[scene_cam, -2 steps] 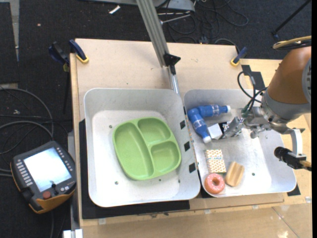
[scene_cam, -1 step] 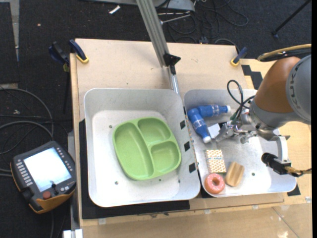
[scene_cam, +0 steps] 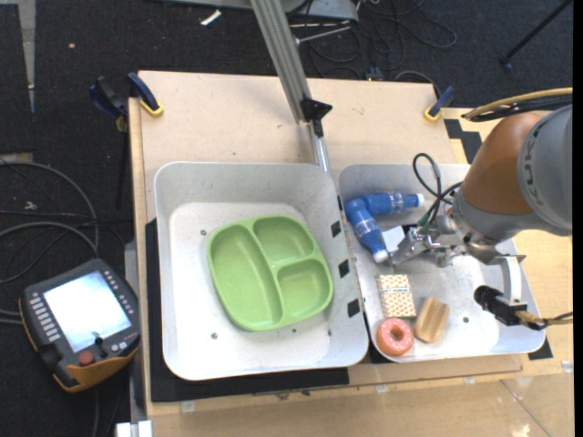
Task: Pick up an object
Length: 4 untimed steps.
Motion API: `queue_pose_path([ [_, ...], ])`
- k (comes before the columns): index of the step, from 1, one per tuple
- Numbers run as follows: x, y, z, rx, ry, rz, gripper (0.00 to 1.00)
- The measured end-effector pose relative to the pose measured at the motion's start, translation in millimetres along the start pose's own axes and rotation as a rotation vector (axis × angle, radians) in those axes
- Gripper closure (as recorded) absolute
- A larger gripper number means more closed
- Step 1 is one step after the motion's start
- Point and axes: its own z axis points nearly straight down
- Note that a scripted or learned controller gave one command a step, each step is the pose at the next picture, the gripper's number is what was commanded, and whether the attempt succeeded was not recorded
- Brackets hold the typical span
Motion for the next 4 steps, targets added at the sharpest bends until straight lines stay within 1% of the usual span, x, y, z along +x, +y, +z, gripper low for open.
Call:
queue_pose_path([
  [1, 0, 1, -11, -0.003, -0.001, 0.000, 1.00],
  [2, 1, 6, -74, -0.008, -0.002, -0.002, 1.00],
  [3, 1, 8, -127, -0.008, -0.002, -0.003, 1.00],
  [4, 51, 3, -132, -0.001, 0.002, -0.007, 1.00],
])
